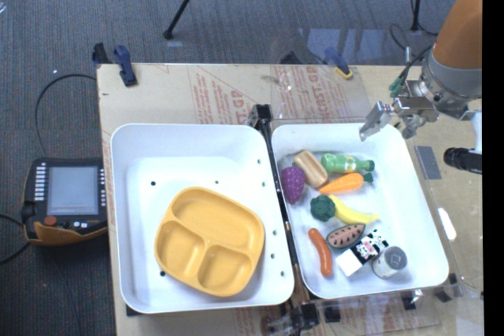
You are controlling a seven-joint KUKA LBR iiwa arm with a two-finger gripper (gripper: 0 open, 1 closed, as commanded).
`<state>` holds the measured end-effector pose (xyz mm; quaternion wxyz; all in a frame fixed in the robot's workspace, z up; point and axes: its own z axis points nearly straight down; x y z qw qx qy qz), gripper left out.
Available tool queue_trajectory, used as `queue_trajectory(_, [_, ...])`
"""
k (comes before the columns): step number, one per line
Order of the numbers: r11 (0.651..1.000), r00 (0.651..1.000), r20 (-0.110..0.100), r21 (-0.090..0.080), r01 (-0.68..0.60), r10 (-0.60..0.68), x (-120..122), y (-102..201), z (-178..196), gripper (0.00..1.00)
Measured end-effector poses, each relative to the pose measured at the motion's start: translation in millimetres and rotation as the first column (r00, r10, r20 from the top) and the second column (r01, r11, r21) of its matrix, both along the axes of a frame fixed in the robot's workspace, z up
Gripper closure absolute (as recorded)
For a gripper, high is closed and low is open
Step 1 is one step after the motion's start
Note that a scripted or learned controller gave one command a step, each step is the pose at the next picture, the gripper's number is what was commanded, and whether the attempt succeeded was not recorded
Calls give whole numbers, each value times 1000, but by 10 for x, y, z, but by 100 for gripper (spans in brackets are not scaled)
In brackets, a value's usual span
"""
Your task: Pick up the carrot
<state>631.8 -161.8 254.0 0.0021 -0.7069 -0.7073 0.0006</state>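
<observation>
1. Carrot (342,185) sits in the right bin (421,193), wedged between the green bottle (347,164) and the banana (352,212), touching the bread roll (311,168);
2. gripper (391,119) hovers above the bin's far edge, fingers spread, holding nothing;
3. looks like light, stiff, smooth plastic; I'd pinch across the fat middle, since the tip tapers.

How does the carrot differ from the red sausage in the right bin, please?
The carrot is orange with a green tip, while the sausage is plain red-orange. The carrot tapers toward one end; the sausage keeps an even thickness. The carrot lies nearly crosswise in the upper part of the right bin, touching the green bottle; the sausage lies lengthwise near the bin's lower edge. Both are elongated toy foods lying flat in the same bin.
</observation>
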Motion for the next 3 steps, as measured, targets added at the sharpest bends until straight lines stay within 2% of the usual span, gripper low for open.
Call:
queue_trajectory(1, [984, 984, -2, 0, 176, -176, -42, 259, -1511, 0])
queue_trajectory(2, [995, 995, -5, 1, 100, -100, -519, 191, -1682, 0])
queue_trajectory(3, [985, 985, -6, 2, 172, -172, -1201, 424, -1680, 0])
